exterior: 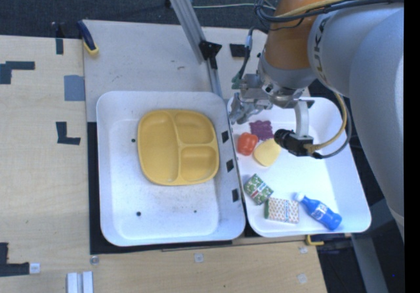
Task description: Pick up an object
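My gripper hangs over the far left corner of the right bin, close to the wall between the two bins. Just below and right of it lie a purple bunch of grapes, an orange-red toy fruit and a pale yellow fruit. Nearer the front of that bin are a green carton, a pink and white box and a blue bottle lying on its side. I see nothing held in the gripper.
The left bin bears a yellow divided plate. A slanted metal post rises behind the bins. A black cable fitting from the arm dangles beside the yellow fruit.
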You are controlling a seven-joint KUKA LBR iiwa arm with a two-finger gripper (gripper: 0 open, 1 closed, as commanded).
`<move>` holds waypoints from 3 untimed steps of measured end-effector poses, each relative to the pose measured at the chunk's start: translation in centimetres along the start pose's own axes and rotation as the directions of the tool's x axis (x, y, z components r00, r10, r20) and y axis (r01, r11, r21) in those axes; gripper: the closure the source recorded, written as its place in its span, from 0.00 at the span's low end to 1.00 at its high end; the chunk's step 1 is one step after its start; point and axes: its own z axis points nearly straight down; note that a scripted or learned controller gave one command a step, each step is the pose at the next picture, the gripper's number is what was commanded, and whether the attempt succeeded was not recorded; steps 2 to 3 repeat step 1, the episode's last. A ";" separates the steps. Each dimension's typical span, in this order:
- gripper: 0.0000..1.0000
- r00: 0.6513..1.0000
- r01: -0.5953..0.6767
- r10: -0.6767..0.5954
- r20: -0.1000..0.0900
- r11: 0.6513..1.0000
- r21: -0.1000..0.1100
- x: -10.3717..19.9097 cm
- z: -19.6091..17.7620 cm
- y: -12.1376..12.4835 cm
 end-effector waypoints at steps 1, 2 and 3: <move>1.00 1.000 0.000 0.000 0.000 1.000 0.001 5.3 -0.2 -2.9; 1.00 1.000 0.000 0.000 0.000 1.000 0.001 5.3 -0.2 -2.9; 1.00 1.000 0.000 0.000 0.000 1.000 0.001 5.3 -0.2 -2.9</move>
